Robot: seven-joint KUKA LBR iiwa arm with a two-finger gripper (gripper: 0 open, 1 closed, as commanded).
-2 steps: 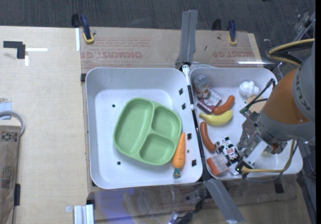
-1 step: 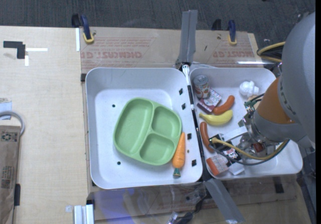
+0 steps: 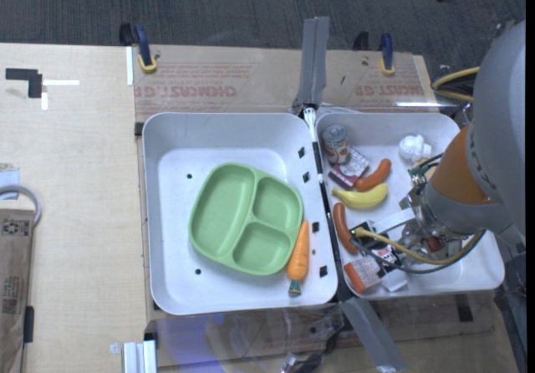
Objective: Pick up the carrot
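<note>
Well left of gripper (image 3: 393, 244), carrot (image 3: 298, 252).

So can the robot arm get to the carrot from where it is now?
Probably yes. The carrot lies bare in the left bin beside the green plate, with nothing on top. The gripper is low in the right bin, so it must cross the wall between.

Pale wooden bench (image 3: 75, 196) with two white bins, left (image 3: 167, 221) and right (image 3: 468, 275), side by side.
</note>
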